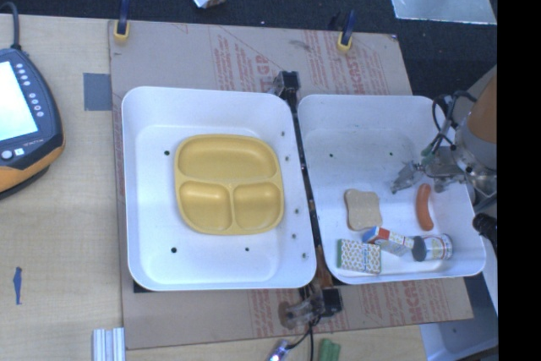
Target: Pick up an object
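Reaching in from the right, the pincer (420,171) hangs over the right bin (355,118), its thin fingers apparently spread and holding nothing — though they are small and hard to read. Just below it lies a red sausage (424,207); left of that, a slice of toast (363,209), with a tube (410,244) and a green packet (359,256) nearer the bin's front. A yellow divided plate (228,183) fills the left bin (152,182).

We see a wooden bench (59,266) with a brown cardboard sheet (254,63) across its middle. Two white bins (144,182) sit side by side on the sheet. A handheld control pad (25,118) rests at the frame's left edge.
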Action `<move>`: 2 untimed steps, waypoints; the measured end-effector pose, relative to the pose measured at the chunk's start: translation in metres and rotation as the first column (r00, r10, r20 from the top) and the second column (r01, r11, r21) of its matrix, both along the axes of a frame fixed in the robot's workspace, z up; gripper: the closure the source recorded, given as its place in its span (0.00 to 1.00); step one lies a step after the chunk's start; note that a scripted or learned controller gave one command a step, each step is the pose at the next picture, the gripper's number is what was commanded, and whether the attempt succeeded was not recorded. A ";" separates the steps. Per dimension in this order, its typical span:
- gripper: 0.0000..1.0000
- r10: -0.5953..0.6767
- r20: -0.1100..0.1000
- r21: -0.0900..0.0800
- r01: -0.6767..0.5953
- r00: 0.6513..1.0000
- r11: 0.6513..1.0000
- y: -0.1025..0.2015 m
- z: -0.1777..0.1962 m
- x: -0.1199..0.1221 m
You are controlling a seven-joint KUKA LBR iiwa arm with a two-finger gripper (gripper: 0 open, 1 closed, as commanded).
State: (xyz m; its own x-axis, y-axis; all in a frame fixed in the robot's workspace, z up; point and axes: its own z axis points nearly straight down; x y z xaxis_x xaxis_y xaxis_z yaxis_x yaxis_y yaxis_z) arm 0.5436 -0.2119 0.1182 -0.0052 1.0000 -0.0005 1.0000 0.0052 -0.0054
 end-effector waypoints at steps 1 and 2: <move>0.00 0.001 0.001 0.000 -0.001 1.000 1.000 0.001 -0.027 -0.005; 1.00 0.004 0.000 -0.001 -0.004 1.000 1.000 -0.001 -0.016 -0.005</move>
